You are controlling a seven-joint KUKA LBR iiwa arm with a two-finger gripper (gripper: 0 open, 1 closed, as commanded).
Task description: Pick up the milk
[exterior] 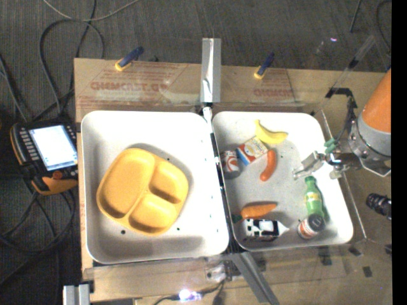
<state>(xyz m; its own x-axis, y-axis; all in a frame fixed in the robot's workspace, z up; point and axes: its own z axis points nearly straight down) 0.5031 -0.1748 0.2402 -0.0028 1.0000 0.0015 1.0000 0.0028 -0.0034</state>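
Observation:
The milk (pixel 261 229), a small carton with black and white cow patches, lies on its side at the front of the right bin (pixel 289 127), just below a carrot (pixel 259 209). My gripper (pixel 310 163) hangs over the right side of that bin, above and to the right of the milk and well apart from it. It sits just above the top of a green bottle (pixel 312 197). Nothing shows in its grasp.
The right bin also holds a banana (pixel 271 132), a red and white carton (pixel 252 151), a small can (pixel 230 162), a sausage (pixel 269 164) and a red-topped jar (pixel 310 227). A yellow divided tray (pixel 145 189) lies in the left bin (pixel 95 132).

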